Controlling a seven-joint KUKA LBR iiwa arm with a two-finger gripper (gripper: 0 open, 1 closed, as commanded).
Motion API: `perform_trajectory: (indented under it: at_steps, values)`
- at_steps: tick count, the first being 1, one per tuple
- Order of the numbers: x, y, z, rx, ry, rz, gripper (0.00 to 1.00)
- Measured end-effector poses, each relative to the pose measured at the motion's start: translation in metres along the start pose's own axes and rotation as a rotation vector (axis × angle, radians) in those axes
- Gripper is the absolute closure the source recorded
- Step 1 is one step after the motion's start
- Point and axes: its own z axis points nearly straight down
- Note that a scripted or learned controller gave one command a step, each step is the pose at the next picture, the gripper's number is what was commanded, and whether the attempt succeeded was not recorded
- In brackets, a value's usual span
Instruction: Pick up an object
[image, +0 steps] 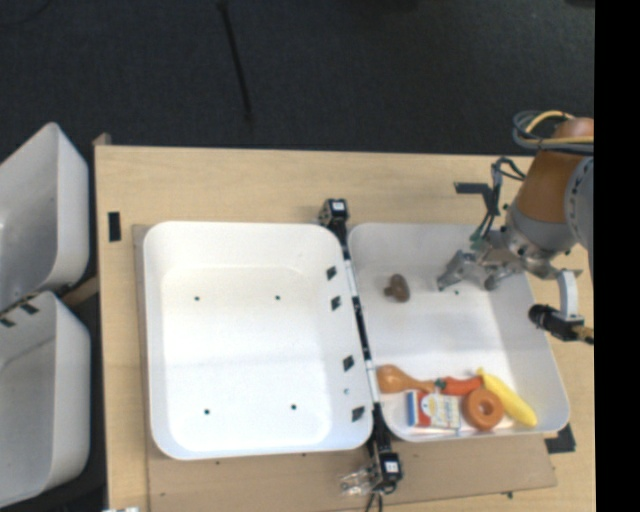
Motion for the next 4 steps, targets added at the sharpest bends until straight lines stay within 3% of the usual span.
perform_trajectory:
  at_steps: [1,2,3,4]
  values:
    - [0.005,0.050,-0.107,-0.016,-0.003,-0.007,0.00]
    - [0.050,0.044,0.004,0.011,0.004,-0.006,0.00]
    - [0.003,-0.033,-0.048,0.002,0.001,0.000,0.00]
    - [0.003,-0.029,-0.058,-0.005,-0.001,-0.001,1.00]
